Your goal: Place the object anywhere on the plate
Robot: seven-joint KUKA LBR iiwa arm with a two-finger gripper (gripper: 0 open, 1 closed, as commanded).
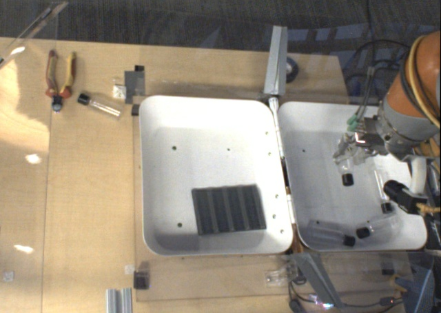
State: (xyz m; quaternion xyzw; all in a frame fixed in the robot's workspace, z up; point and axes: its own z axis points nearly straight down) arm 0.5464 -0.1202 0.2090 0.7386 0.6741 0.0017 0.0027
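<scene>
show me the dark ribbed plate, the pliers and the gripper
dark ribbed plate (228, 209), camera view, on the middle of its ridged top
pliers (59, 76), camera view, between the red handles near the pivot
gripper (351, 146), camera view, midway between its fingertips over the right bin

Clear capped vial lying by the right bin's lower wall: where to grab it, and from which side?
Probably best: take the vial on its clear body, about mid-length, away from the black cap. Come straight down from above with the claw set across its width. It lies flat, the bin wall runs close alongside, and a second capped piece crowds the cap end.
</scene>
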